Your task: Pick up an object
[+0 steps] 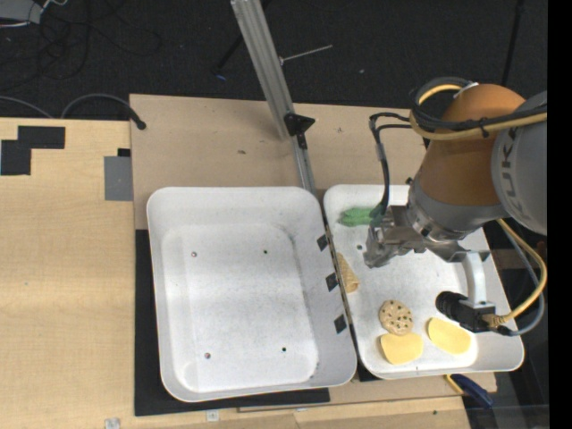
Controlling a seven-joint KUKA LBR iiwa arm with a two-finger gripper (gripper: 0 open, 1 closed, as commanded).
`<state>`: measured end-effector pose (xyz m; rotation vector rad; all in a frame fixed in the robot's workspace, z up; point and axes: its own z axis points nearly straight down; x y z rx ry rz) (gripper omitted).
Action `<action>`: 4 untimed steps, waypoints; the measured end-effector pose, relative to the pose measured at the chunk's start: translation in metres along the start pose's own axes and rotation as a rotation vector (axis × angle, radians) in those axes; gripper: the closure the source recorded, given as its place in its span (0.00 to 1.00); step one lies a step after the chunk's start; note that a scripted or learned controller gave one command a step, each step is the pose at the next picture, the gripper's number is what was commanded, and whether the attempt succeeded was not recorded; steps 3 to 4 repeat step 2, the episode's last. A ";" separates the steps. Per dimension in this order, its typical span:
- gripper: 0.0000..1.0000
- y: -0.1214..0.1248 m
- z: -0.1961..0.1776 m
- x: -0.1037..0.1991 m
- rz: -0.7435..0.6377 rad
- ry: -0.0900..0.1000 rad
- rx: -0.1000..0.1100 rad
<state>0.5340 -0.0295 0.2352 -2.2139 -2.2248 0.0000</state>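
The pincer (380, 250) hangs low inside the right bin (511, 357), near that bin's far end. I cannot tell whether it is parted or pressed together, and nothing can be made out within its grasp. Just beyond it, towards the bin's far wall, lies a green object (357, 215), partly covered by the wrist hardware, so its shape stays unclear. Nearer me than the pincer sit a chocolate-chip cookie (395, 315) and two yellow pieces (401, 348), the second (450, 335) beside a black fitting on the arm. A tan object (347, 275) rests against the bin wall, to the pincer's left. Further left is the left bin (170, 213). Both bins stand on a wooden bench (63, 266); a slanted aluminium rail (266, 65) rises behind, against a dark floor strewn with cables.
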 end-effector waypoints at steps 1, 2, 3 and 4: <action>1.00 0.004 -0.001 0.058 -0.001 0.000 0.001; 1.00 -0.001 0.012 0.111 0.001 -0.001 0.004; 1.00 -0.001 0.012 0.111 0.001 -0.001 0.004; 1.00 -0.001 0.012 0.111 0.001 -0.001 0.004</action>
